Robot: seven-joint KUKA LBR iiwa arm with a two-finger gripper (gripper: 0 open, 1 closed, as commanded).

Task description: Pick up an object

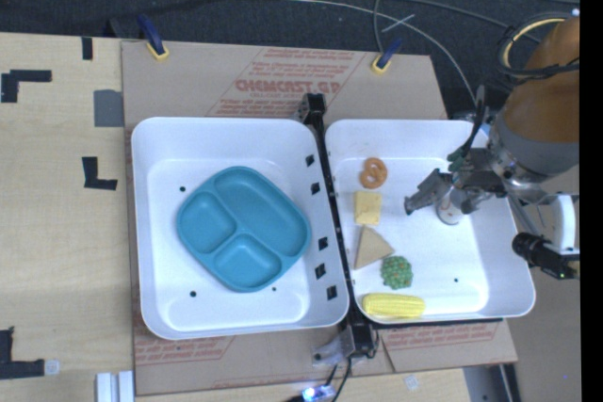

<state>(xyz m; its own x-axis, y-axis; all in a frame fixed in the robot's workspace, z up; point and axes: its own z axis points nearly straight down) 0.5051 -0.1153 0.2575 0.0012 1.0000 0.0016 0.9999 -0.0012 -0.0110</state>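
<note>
While the claw [443, 200] hangs over the middle of the right bin [490, 268], whether clenched or released I cannot tell, the food pieces sit in a column along that bin's left wall; the yellow cheese block [368, 207] lies nearest, straight toward that wall from it.

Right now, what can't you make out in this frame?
- Gripper: its fingers are small and dark in the camera view, too blurred to say how they stand.
- Arm: the upper part is cut off by the right edge.
- Right bin: the arm covers part of its right rim.
- Small yellow block and tan wedge: too small to tell what food they are.
</note>
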